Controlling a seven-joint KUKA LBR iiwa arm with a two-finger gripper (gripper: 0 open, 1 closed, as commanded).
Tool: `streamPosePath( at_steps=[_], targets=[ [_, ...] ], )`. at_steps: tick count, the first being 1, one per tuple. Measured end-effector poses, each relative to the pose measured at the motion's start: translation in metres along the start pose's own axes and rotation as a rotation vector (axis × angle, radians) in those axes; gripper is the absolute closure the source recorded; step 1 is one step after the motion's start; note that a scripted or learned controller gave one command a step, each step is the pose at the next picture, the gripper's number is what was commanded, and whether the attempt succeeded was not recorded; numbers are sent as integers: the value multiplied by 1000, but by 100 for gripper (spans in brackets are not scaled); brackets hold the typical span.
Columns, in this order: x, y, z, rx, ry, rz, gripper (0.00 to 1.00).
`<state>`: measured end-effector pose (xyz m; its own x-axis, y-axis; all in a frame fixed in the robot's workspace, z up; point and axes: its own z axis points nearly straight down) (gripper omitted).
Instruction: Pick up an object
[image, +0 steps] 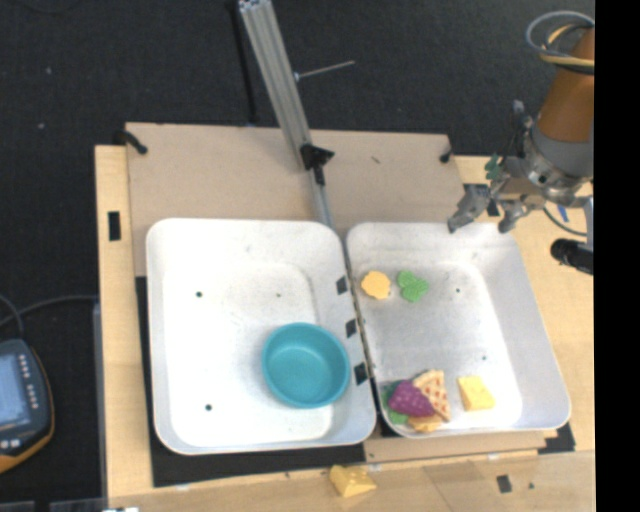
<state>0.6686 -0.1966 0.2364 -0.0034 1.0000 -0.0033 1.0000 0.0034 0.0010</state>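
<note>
My gripper (484, 214) hanging over right bin (520, 300) back rim, fingers spread, nothing held. Closest grab: green piece (411, 286) beside orange piece (376, 285), down-left of me, no real long axis.

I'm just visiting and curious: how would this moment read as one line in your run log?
gripper: open, holding nothing, above right bin's far rim | right bin: toy foods untouched | left bin: blue bowl | pick: not yet done

Teal bowl (304, 364), green toy (412, 287), purple grapes (410, 399), white bins (200, 260).
</note>
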Motion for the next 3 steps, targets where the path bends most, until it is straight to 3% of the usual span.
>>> streamPosePath(
  at_steps=[1,3],
  targets=[
    [0,0,0,0,0,-1,0],
    [3,-8,109,5,2,3,0]
  ],
)
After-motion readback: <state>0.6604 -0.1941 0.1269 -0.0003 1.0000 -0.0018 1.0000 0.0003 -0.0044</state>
